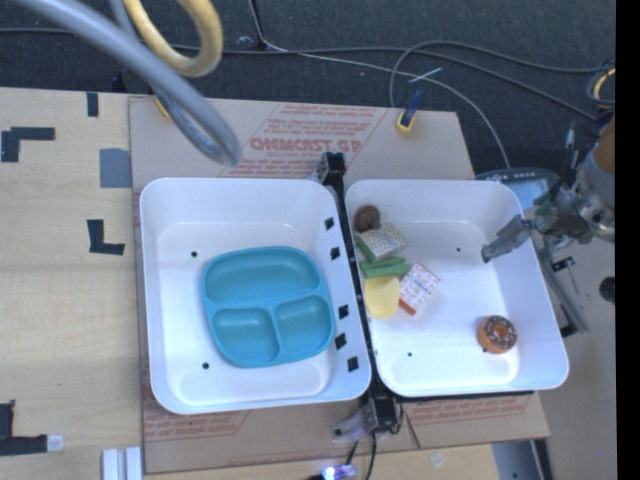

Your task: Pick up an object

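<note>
The right bin [520,370] holds a cluster of objects near its left wall: a brown round piece [367,216], a checkered packet [381,240], a green piece [383,265], a yellow block [381,297] and a white-and-red packet [419,288]. A brown donut-like object [497,334] lies alone at the front right. My gripper [500,243] hangs over the bin's right side, reaching in from the right edge, with nothing seen between its fingers. It is well apart from the cluster and above the donut.
The left bin [165,268] holds a blue divided plate [268,303]. A grey and yellow hose [165,38] crosses the top left. Cables and a yellow-blue clip [408,116] lie on the cardboard behind the bins. A black divider clamp [331,168] joins the bins.
</note>
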Motion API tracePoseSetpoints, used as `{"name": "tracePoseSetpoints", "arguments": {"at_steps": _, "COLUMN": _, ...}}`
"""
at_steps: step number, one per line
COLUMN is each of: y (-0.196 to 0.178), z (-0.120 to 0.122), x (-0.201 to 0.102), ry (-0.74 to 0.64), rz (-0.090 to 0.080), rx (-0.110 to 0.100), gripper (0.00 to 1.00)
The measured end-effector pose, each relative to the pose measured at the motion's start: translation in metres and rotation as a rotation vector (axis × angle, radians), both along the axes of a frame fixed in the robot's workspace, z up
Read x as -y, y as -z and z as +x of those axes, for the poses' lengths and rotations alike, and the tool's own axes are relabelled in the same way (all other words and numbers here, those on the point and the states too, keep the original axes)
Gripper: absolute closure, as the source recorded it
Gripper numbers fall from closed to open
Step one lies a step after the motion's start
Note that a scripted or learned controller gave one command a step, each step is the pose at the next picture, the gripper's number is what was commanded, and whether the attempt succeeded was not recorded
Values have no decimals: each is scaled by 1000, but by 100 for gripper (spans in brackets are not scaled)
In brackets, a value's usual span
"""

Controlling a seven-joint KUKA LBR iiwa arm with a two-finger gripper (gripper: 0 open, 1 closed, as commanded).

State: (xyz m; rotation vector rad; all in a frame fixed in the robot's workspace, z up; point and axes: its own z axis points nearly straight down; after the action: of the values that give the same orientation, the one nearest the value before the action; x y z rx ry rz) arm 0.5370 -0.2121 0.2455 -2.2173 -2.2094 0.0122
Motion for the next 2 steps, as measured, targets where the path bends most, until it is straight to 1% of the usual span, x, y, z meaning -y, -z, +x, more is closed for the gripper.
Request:
{"name": "tracePoseSetpoints", "arguments": {"at_steps": 1, "y": -7, "z": 3, "x": -1, "ry": -4, "rz": -3, "rx": 12, "gripper": 0}}
{"name": "tracePoseSetpoints", "arguments": {"at_steps": 2, "y": 51, "z": -2, "x": -10, "ry": -5, "rz": -2, "rx": 8, "gripper": 0}}
